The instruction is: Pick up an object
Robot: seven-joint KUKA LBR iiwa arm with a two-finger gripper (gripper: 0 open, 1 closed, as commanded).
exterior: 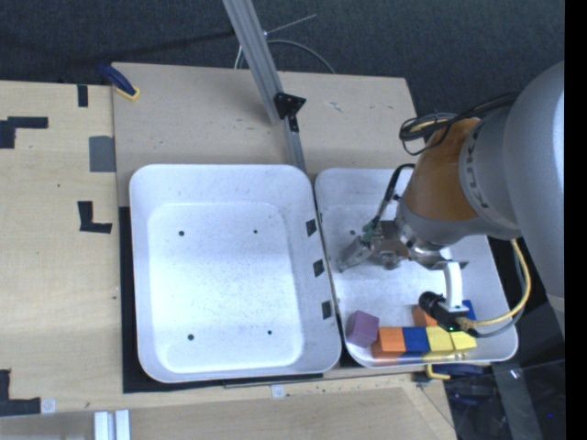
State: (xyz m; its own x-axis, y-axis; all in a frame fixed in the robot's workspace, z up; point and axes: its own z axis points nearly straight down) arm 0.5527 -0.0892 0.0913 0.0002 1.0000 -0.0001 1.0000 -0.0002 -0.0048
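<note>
Currently: claw (353, 255) low over bare floor of right bin (367, 191), grip state impossible to tell, nothing seen held. Blocks at the bin's near edge: purple block (363, 326), orange block (392, 339), blue block (415, 338), yellow block (438, 339). Pick not yet made; all steps remain.

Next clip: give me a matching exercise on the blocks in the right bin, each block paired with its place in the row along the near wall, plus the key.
Blocks:
1. purple block
2. orange block
3. blue block
4. yellow block

Places:
A. second from the left in the row
B. furthest right of these four
C. leftmost, nearest the left bin
D. between the orange and the yellow

Pairs: 1-C, 2-A, 3-D, 4-B

All four lie in the right bin, below the pincer.
</note>
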